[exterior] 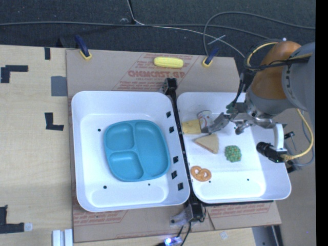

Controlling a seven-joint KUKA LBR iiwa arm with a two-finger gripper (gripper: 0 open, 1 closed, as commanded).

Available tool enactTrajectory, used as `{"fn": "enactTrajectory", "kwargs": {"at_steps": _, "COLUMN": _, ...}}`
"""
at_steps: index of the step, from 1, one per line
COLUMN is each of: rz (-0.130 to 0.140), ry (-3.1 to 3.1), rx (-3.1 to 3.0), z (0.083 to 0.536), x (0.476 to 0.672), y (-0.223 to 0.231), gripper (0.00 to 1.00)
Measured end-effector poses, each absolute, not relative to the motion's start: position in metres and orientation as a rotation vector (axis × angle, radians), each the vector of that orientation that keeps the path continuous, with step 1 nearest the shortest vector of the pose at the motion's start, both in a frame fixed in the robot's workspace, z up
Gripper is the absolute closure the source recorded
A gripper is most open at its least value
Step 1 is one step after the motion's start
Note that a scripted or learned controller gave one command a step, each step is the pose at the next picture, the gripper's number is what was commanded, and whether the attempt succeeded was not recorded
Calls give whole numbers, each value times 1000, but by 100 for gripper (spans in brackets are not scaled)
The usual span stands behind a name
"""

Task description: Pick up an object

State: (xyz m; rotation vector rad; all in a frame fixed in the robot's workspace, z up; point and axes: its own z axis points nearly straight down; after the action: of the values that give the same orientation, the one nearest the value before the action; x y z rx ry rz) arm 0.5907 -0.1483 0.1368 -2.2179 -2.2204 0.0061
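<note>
The gripper [227, 125] is hovering with fingers spread wide, gripping nothing, just above the bread wedge [208, 144]; the green ball [233, 153] is sitting beside that wedge.

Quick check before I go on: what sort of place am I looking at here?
Most likely a robotics lab test bench, not a kitchen. Two white bins sit on clamped cardboard, toy food such as a pretzel lies in the right one, and loose cables cross the dark floor.
</note>
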Motion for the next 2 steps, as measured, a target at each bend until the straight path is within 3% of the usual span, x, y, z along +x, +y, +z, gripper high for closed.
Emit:
{"fn": "enactTrajectory", "kwargs": {"at_steps": 1, "rz": -1, "ry": -2225, "rx": -2221, "z": 85, "x": 592, "y": -147, "gripper": 0}}
{"fn": "enactTrajectory", "kwargs": {"at_steps": 2, "rz": -1, "ry": -2227, "rx": -2220, "z": 98, "x": 592, "y": -147, "gripper": 100}}
